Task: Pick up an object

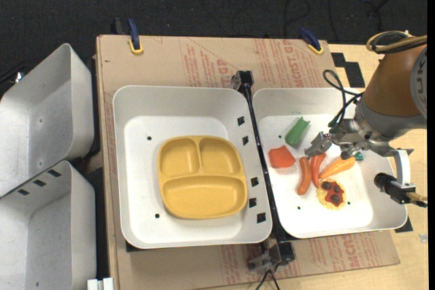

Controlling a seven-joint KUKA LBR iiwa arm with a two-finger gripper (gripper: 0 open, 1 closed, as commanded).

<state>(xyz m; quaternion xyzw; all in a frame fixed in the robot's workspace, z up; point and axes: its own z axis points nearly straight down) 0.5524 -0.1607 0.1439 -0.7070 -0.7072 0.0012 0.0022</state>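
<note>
Over the right bin, the gripper hung low above a cluster of toy food, whether spread or pressed together I could not tell.

From the overhead camera view, a red hot dog lay just below the gripper, long axis running near-to-far, with an orange carrot slanting beside it, a red block to its left, a green piece farther back, and a small pizza slice nearer. The arm reached in from the right, wrist angled down-left. A yellow divided plate sat in the left bin.
</note>
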